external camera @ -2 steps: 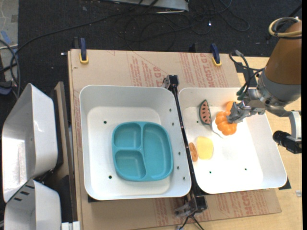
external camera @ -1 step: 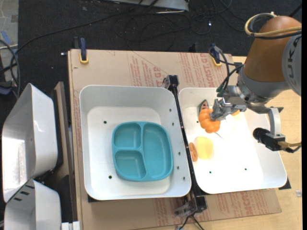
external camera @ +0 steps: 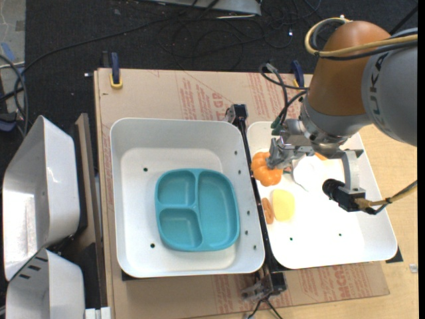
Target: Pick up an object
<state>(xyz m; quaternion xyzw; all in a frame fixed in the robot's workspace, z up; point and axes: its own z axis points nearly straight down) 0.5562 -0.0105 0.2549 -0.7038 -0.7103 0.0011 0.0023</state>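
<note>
Two-finger gripper point(external camera: 277, 157) lowered over a round orange fruit-like object point(external camera: 265, 170) in the right white bin point(external camera: 372, 244); whether it is parted or clamped cannot be told. Nothing appears lifted: grasp and raise remain.

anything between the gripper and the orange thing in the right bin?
Nothing visible. The gripper sits right over the orange object by the right bin's left wall. A yellow piece lies below it, off to the side.

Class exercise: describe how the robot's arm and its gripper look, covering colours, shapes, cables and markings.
The grey rounded arm has an orange band above the wrist, a yellowish cable looped over it, and dark letters on its casing. The small metallic two-finger gripper carries thin wires.
</note>
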